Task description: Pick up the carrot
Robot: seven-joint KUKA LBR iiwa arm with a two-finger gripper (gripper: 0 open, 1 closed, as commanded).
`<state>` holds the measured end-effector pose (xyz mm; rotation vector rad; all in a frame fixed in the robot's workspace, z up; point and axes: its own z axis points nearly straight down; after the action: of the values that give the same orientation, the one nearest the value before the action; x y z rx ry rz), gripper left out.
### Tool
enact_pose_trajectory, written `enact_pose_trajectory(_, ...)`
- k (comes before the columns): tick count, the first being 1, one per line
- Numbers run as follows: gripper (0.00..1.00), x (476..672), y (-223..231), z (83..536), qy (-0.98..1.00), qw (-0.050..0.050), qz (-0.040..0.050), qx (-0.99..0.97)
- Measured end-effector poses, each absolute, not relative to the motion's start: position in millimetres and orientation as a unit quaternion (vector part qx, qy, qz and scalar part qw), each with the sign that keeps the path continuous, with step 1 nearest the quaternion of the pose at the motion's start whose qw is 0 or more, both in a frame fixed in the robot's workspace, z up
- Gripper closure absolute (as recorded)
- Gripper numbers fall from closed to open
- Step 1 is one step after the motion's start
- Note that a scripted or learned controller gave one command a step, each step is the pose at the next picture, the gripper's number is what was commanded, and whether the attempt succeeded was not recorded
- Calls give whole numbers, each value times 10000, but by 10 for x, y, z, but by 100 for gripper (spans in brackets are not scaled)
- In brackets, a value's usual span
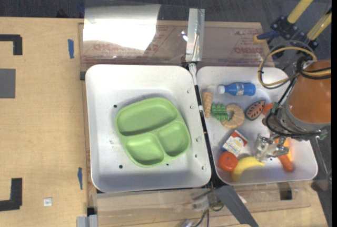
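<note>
Two white bins sat side by side on the wooden surface [42, 115]. The left bin [105, 89] held a green divided plate [152, 131], lying tilted across its floor. The right bin [305, 168] held the clutter.

Along the back of the right bin lay a blue bottle [238, 89] on its side. Below it: a tan cone-shaped piece [207, 104] against the left wall, a green item [219, 111] touching a tan ring-shaped piece [235, 115], and a brown oval item [256, 109] to the right. Nearer the front lay a small red-and-white carton [235, 143], a red tomato [227, 161] and a yellow banana [246, 166], the last two touching.

The carrot [286, 160], orange, lay at the front right of the right bin, just beside the gripper [267, 148]. The arm [310, 99] entered from the right and hung over that bin. Fingers low over the bin floor between carton and carrot; whether open or closed could not be told at this angle.
</note>
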<state>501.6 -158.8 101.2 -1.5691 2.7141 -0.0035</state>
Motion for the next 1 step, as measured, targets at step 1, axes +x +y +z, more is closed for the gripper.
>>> enact_pose_trajectory(1, 100, 5033, -1567, 1106, 8659, 60, -10, -5003)
